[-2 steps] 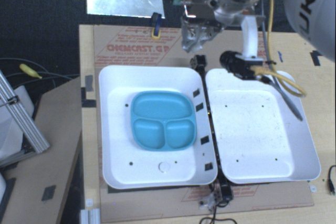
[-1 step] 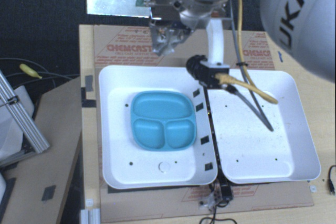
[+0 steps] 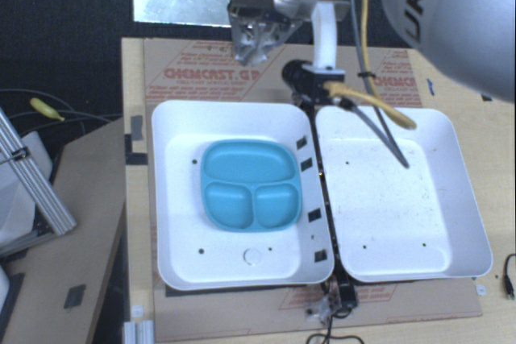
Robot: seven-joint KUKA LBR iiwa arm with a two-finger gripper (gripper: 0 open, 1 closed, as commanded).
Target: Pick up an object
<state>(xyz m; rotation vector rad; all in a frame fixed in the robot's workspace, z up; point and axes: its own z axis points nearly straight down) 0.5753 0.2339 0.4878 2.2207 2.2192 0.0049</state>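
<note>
A light blue divided plate (image 3: pixel 249 184) with three compartments lies flat in the middle of the left white bin (image 3: pixel 177 254). My gripper (image 3: pixel 256 46) hangs high above the far edge of that bin, well clear of the plate, and I see nothing in it. The arm's grey body with its orange band fills the top right of the view.
The right white bin (image 3: pixel 427 246) sits beside the left one, joined at a black clip seam. A yellow cable and a grey rod (image 3: pixel 385 134) cross over its far part. Cardboard (image 3: pixel 193 76) lies under both bins. A metal frame stands at the left.
</note>
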